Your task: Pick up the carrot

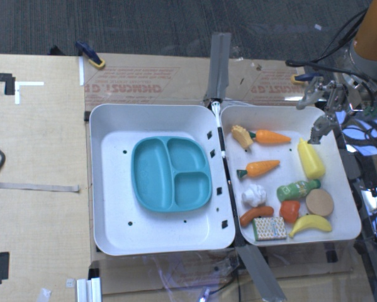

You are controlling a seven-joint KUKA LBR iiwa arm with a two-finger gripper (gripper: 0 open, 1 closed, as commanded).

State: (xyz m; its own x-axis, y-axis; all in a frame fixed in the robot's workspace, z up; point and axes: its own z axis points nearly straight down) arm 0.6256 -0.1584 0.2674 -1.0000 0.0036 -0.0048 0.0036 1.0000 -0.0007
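Two orange carrots lie in the right bin [348, 187]. One carrot [271, 138] is near the bin's back, beside a small piece of bread [241, 136]. The other carrot [260, 168] lies a little closer to the front, pointing right. My gripper [318, 131] hangs over the bin's back right part, to the right of the upper carrot and just above a yellow corn-like piece [311, 160]. Nothing shows between its fingers.
The right bin also holds a white garlic [254, 195], a green bottle-shaped piece [298, 189], a tomato [289, 210], a sausage [255, 215], a cracker box [270, 229], a banana [311, 224] and a brown disc [319, 202]. A teal divided plate [172, 173] sits in the left bin [106, 187].
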